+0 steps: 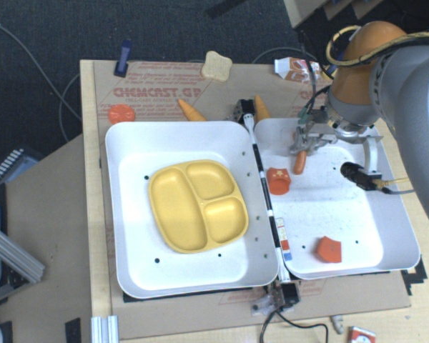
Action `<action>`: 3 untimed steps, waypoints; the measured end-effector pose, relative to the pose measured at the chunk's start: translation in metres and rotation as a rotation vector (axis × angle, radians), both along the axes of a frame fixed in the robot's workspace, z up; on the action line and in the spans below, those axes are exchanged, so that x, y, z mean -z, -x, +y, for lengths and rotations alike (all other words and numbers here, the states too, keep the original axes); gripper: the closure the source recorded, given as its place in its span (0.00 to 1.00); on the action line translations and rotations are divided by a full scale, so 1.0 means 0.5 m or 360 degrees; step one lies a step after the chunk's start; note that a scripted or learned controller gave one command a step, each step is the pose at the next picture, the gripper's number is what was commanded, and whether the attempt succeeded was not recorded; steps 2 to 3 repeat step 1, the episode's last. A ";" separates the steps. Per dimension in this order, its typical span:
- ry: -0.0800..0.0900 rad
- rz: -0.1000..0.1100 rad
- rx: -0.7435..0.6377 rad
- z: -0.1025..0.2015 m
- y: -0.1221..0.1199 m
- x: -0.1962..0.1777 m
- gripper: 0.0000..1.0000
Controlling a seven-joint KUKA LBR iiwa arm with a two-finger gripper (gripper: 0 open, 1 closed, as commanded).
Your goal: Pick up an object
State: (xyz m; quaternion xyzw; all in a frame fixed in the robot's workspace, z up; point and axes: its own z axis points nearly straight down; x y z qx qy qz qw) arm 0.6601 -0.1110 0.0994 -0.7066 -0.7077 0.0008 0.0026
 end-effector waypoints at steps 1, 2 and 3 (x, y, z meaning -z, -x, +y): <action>0.0002 -0.0008 0.0000 0.090 0.147 -0.173 1.00; 0.0002 -0.0008 0.0000 0.090 0.147 -0.173 1.00; 0.0002 -0.0008 0.0000 0.090 0.147 -0.173 1.00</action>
